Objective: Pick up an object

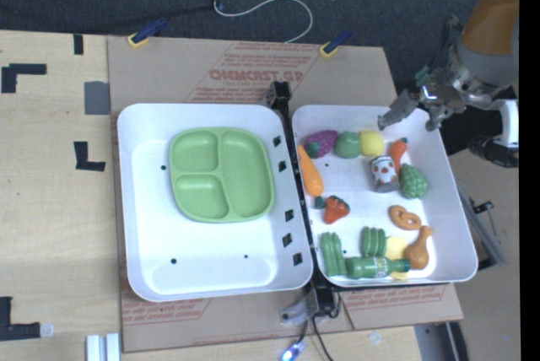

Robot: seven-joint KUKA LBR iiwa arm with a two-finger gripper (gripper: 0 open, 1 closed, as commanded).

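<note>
My gripper (413,116) hangs over the far right corner of the right bin (451,199), its two fingers spread apart with nothing between them. Just below and left of it lie a yellow lemon (371,142), a green vegetable (347,145) and a purple bunch of grapes (320,140). A small red carrot (397,153), a white can (383,171) and a green broccoli (413,181) sit close under the gripper. Farther forward are an orange carrot (310,172), a strawberry (336,208), a pretzel (406,218), a drumstick (418,246) and green pieces (354,254).
The left bin (148,182) holds a green sectioned plate (222,174). A black divider (287,174) runs between the bins. Both bins rest on cardboard (245,72) held by clips. A white cable (253,9) loops at the back.
</note>
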